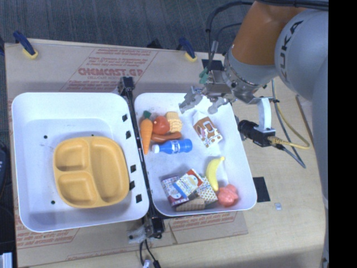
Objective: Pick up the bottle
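Arm (295,32) is seen entering from upper right, grey w/ orange band (262,21) just above wrist. Wrist is angled down and to the left. Gripper (202,100) is held at upper right of the frame's mid area, its fingers (189,100) spread apart w/ nothing seen between them. Black cables (223,13) are looped by the wrist.

The arm (290,32) was cut off by the top and right edges. The tomato (160,125) partly covered the carrot (146,135). The label on the bottle (173,147) was too small to read.
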{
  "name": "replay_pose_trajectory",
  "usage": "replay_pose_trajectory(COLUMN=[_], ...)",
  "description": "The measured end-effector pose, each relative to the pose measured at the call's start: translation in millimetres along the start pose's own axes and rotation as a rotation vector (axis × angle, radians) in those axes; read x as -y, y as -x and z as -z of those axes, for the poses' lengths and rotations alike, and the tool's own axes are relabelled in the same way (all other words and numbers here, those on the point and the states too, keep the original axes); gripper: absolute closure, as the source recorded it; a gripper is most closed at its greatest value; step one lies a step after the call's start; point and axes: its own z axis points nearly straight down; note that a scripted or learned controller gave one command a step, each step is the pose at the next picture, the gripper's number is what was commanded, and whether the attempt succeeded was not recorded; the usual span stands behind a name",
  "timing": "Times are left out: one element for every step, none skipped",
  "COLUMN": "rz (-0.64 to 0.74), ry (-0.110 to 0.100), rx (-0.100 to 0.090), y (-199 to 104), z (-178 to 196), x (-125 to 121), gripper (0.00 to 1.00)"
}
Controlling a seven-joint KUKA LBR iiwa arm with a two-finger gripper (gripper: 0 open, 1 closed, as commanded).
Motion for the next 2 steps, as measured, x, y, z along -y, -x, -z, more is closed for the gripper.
replay_pose_trajectory(rz=[-0.012, -0.376], ry=[0.004, 0.01], rx=[-0.001, -0.004], y=[8.5, -5.0], z=[-185.7, -193.5], x=[23.9, 43.7], gripper=[0.0, 0.0])
